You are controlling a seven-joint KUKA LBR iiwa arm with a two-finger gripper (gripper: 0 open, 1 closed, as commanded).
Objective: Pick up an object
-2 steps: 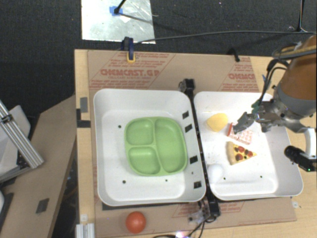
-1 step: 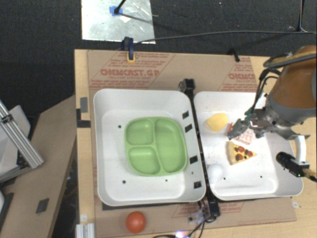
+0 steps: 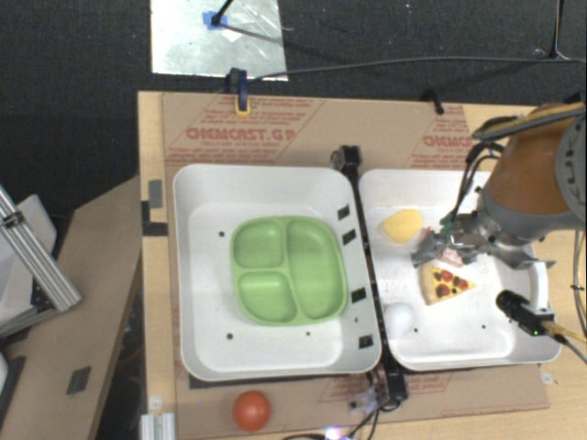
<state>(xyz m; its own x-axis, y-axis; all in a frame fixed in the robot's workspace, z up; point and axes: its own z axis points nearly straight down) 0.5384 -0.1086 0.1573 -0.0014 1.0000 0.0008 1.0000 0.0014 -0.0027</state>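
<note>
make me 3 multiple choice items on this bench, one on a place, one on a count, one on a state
1. Where does the pizza slice lie?
A. right bin
B. left bin
C. on the cardboard

2. How many compartments has the green tray?
A. two
B. three
C. five

3. How does the end effector stand?
A. high over the left bin
B. low in the right bin, by the slice
C. outside both bins

Key: 1 A, the slice rests on the right bin's floor. 2 B, two dividers make three wells. 3 B, it sits just above the slice.
</note>
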